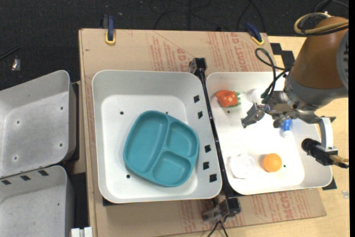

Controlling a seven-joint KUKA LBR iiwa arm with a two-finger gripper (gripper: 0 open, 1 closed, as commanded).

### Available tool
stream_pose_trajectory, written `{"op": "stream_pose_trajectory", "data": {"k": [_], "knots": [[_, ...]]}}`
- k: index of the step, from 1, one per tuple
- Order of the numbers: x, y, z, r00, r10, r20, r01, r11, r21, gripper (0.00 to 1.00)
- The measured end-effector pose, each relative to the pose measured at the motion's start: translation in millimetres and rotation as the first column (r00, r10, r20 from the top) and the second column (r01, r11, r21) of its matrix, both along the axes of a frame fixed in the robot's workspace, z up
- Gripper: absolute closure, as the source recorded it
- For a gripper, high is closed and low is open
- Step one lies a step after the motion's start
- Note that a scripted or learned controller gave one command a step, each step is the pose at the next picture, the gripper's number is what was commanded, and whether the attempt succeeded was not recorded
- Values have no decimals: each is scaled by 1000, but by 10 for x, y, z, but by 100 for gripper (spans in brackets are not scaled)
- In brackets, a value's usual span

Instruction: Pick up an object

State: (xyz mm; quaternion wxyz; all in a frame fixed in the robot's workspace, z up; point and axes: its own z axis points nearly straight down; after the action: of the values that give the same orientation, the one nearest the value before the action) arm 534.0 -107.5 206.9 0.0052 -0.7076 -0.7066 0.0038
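Observation:
The right bin (pixel 316 175) holds a red strawberry-like object with a green top (pixel 227 98) at its far left. An orange ball (pixel 272 162) and a white round lid-like object (pixel 242 166) lie near its front. A small blue and white object (pixel 285 126) lies by the arm's wrist. My gripper (pixel 252 116) hangs over the middle of this bin, just right of and below the red object and above the white one. Nothing shows in its grasp.
The left bin (pixel 111 97) holds a teal divided plate (pixel 161 147). A black divider (pixel 209 130) runs between the bins. The grey and orange arm (pixel 319 72) covers the right bin's far right corner. Folded white panels (pixel 33 119) lie off the bench to the left.

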Motion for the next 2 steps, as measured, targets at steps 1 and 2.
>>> {"op": "stream_pose_trajectory", "data": {"k": [1, 2], "knots": [[27, 0, 59, 1000, 2, 12, -2, 1000, -2, 0], [13, 58, -387, 1000, 1, 8, -1, 1000, -1, 0]]}}
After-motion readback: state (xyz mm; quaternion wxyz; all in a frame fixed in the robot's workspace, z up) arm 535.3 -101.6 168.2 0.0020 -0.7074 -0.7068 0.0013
